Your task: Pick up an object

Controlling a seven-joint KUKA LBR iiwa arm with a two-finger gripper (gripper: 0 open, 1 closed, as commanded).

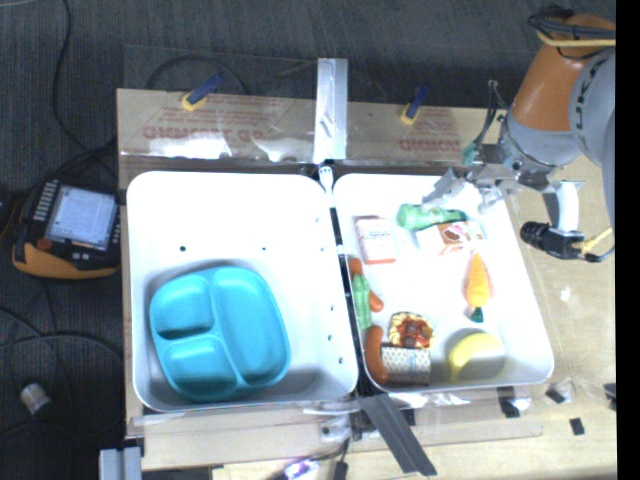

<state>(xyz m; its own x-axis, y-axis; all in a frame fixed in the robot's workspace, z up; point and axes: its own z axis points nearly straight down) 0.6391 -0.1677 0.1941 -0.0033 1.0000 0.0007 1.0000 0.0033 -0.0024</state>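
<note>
The end effector (462,190) hangs over the far part of the right bin (535,343), reaching in from the right on the grey arm (560,108) with its orange band. Whether it is spread or pressed together cannot be told; its tip sits right over a green object (428,215), and no clear grip shows.

Taking that green object as the landmark: a small white-and-red packet (455,235) lies just beside it on the near-right, and a white card box (375,239) just to its left. An orange carrot (478,283) lies nearer the camera, a yellow lemon (474,351) beyond that at the near wall, with a pizza-like piece (410,330) and a brown-wrapped box (405,364) to the near-left. Well to the left, the other bin (215,193) holds a blue divided tray (215,330).
</note>
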